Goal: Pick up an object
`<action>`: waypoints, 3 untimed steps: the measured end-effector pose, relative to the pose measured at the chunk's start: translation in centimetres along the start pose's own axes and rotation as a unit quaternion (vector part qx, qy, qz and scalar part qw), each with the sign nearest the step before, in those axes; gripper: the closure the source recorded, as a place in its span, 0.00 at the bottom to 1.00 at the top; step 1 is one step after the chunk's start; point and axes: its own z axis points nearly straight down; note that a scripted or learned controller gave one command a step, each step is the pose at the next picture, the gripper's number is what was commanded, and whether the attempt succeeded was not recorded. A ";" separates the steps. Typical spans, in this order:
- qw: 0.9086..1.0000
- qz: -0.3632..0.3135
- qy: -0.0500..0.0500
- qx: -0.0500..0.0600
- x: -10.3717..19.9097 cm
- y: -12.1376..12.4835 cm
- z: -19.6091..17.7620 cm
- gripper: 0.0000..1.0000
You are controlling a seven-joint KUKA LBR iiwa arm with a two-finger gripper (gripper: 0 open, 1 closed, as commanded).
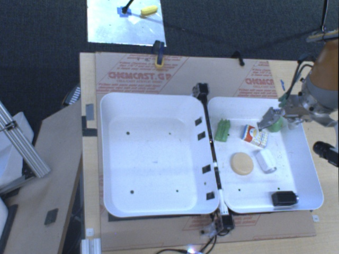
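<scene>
Arm: grey with an orange band, reaching in from the right over the right bin [312,194].
Hand [266,122]: low over the bin's far right part, just above a small red and white packet [256,136]; grip state cannot be told.
Other objects: green block [222,130], tan disc [243,163], white piece [265,161], black item [284,198].
Left bin [111,142]: beside it on the desk [132,73].

The arm [324,83] is grey metal with an orange band above the wrist. Its gripper [269,119] is grey, and dark cables run alongside.
</scene>
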 end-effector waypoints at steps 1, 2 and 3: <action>1.000 0.001 0.000 0.003 -1.9 3.8 10.7 0.00; 1.000 -0.001 -0.003 -0.003 -0.5 6.1 16.4 0.00; 1.000 -0.001 -0.003 -0.011 -0.5 6.5 14.7 1.00</action>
